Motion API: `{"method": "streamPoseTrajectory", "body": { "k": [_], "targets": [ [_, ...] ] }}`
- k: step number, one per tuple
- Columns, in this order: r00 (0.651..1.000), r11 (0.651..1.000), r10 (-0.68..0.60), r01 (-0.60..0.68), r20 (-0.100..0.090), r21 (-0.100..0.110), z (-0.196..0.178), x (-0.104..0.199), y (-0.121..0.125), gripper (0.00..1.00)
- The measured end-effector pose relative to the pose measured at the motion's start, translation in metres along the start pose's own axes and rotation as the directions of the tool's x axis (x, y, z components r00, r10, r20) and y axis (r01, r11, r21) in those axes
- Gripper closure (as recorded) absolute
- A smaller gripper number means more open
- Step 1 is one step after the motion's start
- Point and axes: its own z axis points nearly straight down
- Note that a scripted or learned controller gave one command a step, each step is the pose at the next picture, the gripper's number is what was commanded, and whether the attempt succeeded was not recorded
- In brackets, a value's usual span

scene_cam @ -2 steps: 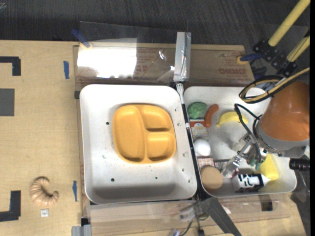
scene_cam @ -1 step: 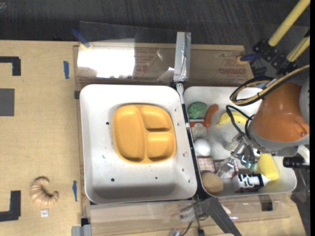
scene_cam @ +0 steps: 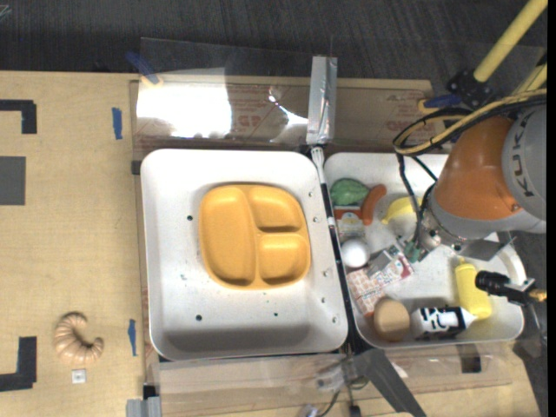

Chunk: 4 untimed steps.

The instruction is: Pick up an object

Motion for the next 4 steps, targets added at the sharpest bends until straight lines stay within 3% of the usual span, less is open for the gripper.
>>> {"method": "streamPoseTrajectory", "body": {
  "k": [1,2,3,4],
  "targets": [
    [1.0,1.0,0.003,-0.003,0.011,-0.012,-0.013,-0.003,0.003,1.0],
    [1.0,1.0,0.006,-0.006,0.019,-0.014,-0.015,-0.007,0.002,0.0],
    [0.976,0.976,0.216,-0.216,-0.006,0.008,0.003,-0.056,0.058,0.0],
    [0.977,0.977,0.214,-0.214,-0.002,0.004,-0.009,-0.056,0.06,1.0]
  ]
}}
